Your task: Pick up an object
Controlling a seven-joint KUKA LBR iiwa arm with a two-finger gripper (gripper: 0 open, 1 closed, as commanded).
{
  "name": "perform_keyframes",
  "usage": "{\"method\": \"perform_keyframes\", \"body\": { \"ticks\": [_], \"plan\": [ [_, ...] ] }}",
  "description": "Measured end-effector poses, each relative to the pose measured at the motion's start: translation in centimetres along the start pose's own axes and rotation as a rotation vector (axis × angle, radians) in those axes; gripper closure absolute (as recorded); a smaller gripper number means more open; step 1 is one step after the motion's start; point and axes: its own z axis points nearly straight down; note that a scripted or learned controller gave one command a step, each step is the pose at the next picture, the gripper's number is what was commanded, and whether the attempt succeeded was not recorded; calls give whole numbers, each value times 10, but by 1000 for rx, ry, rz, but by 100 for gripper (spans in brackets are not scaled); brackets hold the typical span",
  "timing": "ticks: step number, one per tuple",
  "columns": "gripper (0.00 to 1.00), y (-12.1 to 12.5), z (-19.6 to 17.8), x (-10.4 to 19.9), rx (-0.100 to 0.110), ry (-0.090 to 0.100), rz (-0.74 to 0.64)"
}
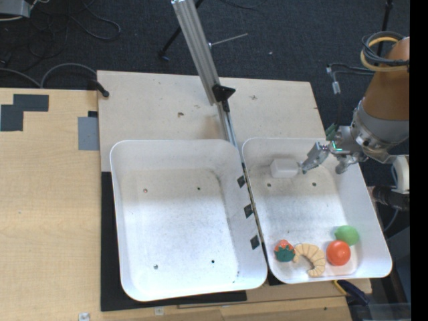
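Two white bins sit side by side on the table, and the right bin (374,236) has all the stuff: a pale block (283,168) near its far edge, plus a small red-and-green toy (284,251), a croissant (311,257), an orange ball (339,253) and a green ball (347,233) bunched at the near end. The left bin (134,246) is just bare white plastic. The gripper (326,160) hangs over the right bin's far right side, just beside the block but not touching it, fingers spread open with nothing between them.

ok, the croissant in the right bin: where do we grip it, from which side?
Probably from straight above, fingers across the fat middle of the croissant. It lies flat as an arc, with the small red-and-green toy and the tomato close at either end, so close across its width, not along its length.
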Motion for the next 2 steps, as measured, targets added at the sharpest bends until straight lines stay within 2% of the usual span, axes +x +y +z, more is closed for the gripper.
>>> {"method": "perform_keyframes", "body": {
  "ticks": [2],
  "plan": [
    [0, 2, 99, -14, 5, 0, 1]
  ]
}}
